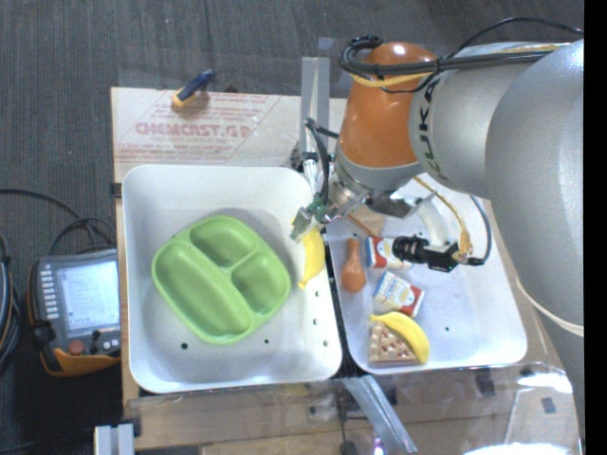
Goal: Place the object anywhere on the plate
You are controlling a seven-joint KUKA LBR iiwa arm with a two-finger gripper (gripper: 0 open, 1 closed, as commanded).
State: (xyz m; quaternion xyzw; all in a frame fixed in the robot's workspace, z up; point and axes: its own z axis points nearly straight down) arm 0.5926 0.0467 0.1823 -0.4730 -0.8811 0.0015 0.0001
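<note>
- Grey and large, the robot arm (531, 150) is the nearest thing to the camera; it fills the upper right of the view, and its orange band (384, 102) sits above the wrist. Dark letters "KU" can be read on the grey shell beside the band; the rest of the word is cut off.
- A yellow object (311, 254) lies at the right inner wall of the left bin (190, 368), just beside the green plate (223, 278) and not on it. Its shape is hard to make out.
- This plate has three compartments and lies in the middle of the left bin.
- At the gripper (313, 218), which hangs just above the yellow object, I cannot tell if the fingers are apart or together, and I cannot tell if it touches the object.
- Over in the right bin (493, 330) lie an orange-brown piece (353, 271), a small carton (398, 295) with a printed label too small to read, and a banana (406, 332) on a waffle-like piece (387, 346).
- Behind the left bin a board (204, 136) bears faded red writing, which I cannot read with certainty, and a blue and yellow clamp (193, 89) lies at its far edge.
- A control pendant (76, 309) with a screen lies left of the bench.
</note>
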